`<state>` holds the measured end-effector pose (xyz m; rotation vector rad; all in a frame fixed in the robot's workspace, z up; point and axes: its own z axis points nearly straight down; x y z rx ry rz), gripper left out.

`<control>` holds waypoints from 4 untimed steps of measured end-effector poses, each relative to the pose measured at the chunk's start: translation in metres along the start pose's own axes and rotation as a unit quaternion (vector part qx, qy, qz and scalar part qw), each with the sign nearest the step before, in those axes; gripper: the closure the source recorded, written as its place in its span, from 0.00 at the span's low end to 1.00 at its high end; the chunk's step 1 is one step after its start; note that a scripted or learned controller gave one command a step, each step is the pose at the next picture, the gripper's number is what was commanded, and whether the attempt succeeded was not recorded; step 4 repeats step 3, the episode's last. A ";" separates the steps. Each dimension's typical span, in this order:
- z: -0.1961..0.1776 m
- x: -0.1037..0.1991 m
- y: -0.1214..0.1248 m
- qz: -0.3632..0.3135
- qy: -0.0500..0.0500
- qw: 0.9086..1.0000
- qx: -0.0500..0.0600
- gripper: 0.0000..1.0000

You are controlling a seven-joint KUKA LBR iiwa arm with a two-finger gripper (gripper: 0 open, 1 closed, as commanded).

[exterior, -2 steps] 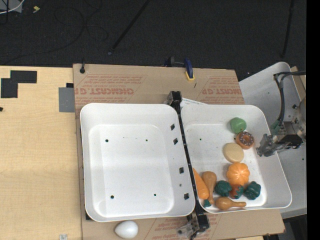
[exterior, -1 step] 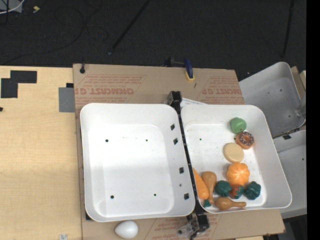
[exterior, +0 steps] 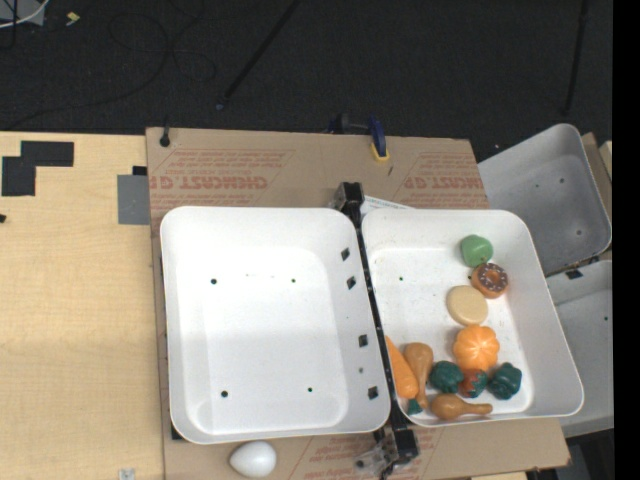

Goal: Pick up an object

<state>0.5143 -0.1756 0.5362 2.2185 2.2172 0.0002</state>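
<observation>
The right bin (exterior: 430, 238) holds several toy foods along its right and front sides. A green apple (exterior: 476, 249) lies at the back, with a brown donut (exterior: 491, 280) and a cream round piece (exterior: 467, 305) just in front of it. An orange pumpkin (exterior: 476, 347) sits below those. Near the front wall lie an orange carrot (exterior: 401, 369), a tan drumstick (exterior: 459, 406), a brown piece (exterior: 419, 360) and two dark green vegetables (exterior: 447, 376) (exterior: 505, 380).
The left bin (exterior: 255, 238) sits beside the right one on a cardboard sheet (exterior: 260, 173). A white egg (exterior: 252, 458) lies on the bench in front of the left bin. A grey metal panel (exterior: 550, 188) stands at the right.
</observation>
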 end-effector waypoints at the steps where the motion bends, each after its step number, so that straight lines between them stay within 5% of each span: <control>1: 0.000 -0.039 0.042 0.001 0.001 1.000 0.003 1.00; 2: 0.001 -0.036 0.117 -0.003 0.001 1.000 0.002 1.00; 4: 0.000 -0.036 0.131 -0.002 0.001 1.000 0.003 1.00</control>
